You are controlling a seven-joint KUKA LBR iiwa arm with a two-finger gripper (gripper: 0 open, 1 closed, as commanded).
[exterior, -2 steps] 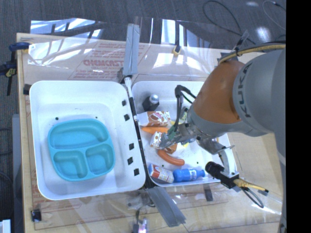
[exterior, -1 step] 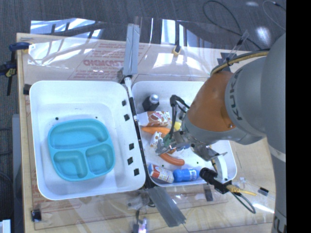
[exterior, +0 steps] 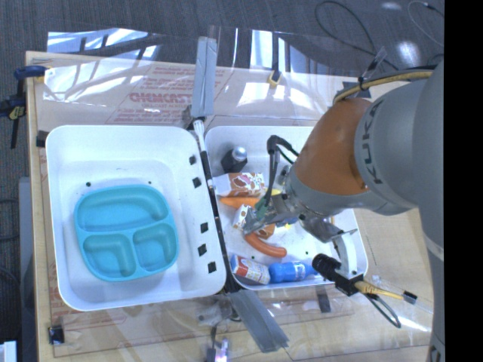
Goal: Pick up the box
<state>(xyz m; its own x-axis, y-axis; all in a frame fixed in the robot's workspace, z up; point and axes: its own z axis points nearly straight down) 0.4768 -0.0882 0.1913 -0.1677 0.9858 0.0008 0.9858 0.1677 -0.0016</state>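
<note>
White box lies slanted beside gripper.

My arm: fat grey casing, orange band above the wrist, dark KUKA lettering, black cable looping off it.

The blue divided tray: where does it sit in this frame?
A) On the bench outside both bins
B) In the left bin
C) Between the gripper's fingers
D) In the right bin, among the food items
B: the blue divided tray lies flat on the floor of the left bin, while the arm is over the right bin.
</note>
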